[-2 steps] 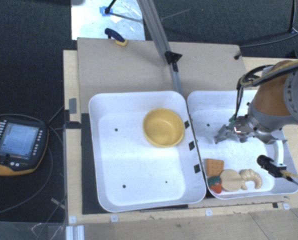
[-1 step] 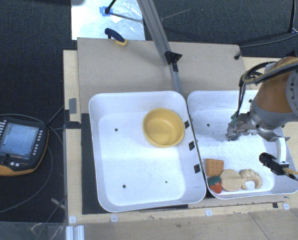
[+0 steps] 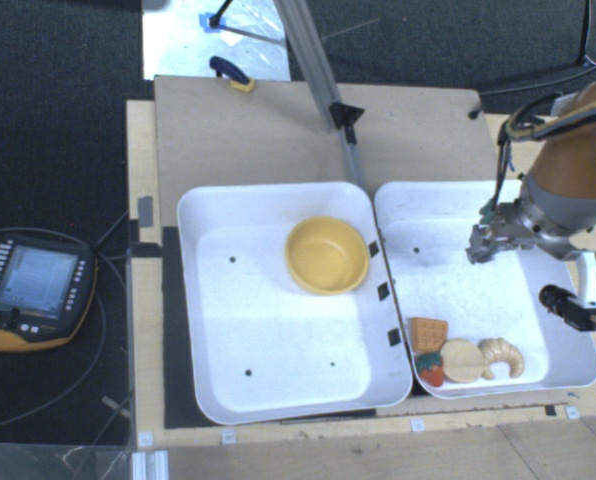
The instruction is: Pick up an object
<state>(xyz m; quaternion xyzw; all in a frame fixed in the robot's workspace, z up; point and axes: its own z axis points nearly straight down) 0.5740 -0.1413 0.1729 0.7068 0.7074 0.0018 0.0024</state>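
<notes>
The camera view showed the pick not yet made. The hand (image 3: 485,244) hung over the right bin (image 3: 458,203), near its far right side, nothing visibly between its fingers; whether they were apart or together I cannot tell. The likely targets, a waffle (image 3: 428,332), a round bun (image 3: 462,360) and a croissant (image 3: 503,356), lay clustered at that bin's near edge, well apart from the hand. A yellow bowl (image 3: 326,255) sat in the left bin (image 3: 268,368).

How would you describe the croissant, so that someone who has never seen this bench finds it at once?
Look at the right bin, the one the arm reaches over. In its near corner lies a small cluster of food. The croissant is the rightmost piece: curved and pale brown, beside a round bun, while the waffle is square and orange.
</notes>
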